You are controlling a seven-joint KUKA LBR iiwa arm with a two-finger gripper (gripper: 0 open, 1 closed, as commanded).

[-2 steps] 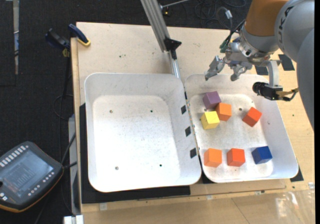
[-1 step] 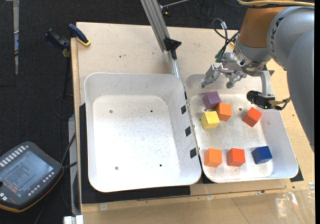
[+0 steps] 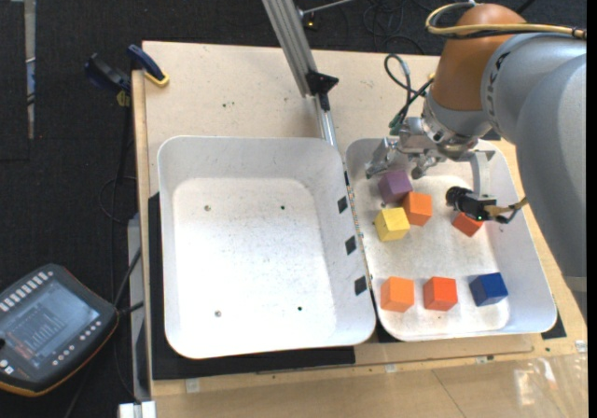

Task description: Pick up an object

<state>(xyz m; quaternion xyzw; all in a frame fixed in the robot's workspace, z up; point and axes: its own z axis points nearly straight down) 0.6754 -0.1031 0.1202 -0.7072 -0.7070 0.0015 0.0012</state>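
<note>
The right bin (image 3: 534, 269) holds several small blocks. A purple block (image 3: 395, 185) lies near its back left, with a yellow block (image 3: 392, 223) and an orange block (image 3: 419, 208) just in front of it. My gripper (image 3: 403, 167) hangs directly over the purple block, open, its fingers spread to either side of the block's far edge. Nothing is lifted; the purple block rests on the bin floor. A red block (image 3: 465, 223) lies further right under the wrist.
Along the right bin's front edge sit an orange block (image 3: 397, 294), a red block (image 3: 440, 294) and a blue block (image 3: 488, 289). The left bin (image 3: 247, 248) stands beside it. A slanted metal rail (image 3: 284, 20) crosses the back. A pendant (image 3: 47, 327) lies at front left.
</note>
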